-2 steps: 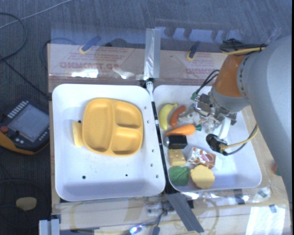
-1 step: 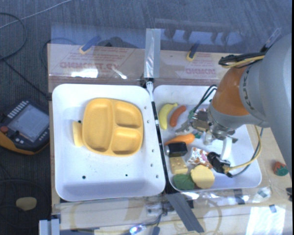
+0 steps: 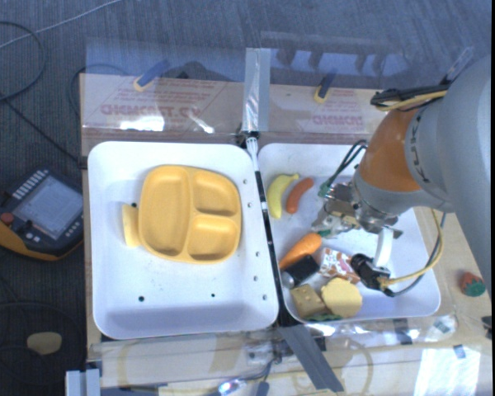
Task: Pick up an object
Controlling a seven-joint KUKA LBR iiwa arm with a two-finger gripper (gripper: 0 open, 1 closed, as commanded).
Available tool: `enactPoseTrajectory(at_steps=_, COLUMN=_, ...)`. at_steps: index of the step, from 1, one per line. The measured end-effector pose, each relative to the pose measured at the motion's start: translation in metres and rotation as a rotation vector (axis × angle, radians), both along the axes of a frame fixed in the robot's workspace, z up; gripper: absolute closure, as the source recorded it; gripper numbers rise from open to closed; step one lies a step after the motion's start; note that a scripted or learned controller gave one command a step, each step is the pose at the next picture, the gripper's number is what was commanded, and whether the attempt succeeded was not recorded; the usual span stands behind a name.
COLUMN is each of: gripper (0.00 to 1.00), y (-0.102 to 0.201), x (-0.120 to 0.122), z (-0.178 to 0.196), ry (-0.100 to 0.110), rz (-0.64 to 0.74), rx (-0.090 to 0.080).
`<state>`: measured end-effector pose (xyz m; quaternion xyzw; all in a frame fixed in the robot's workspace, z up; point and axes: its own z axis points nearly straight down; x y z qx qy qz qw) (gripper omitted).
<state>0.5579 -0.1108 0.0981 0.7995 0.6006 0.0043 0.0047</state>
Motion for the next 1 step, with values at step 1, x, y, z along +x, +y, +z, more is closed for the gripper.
enactPoseTrajectory(at_steps=1, gripper=1.00, y=0.0331, x=0.0307, z=0.1171, ry=0.017, rz=0.241, rx=0.001)
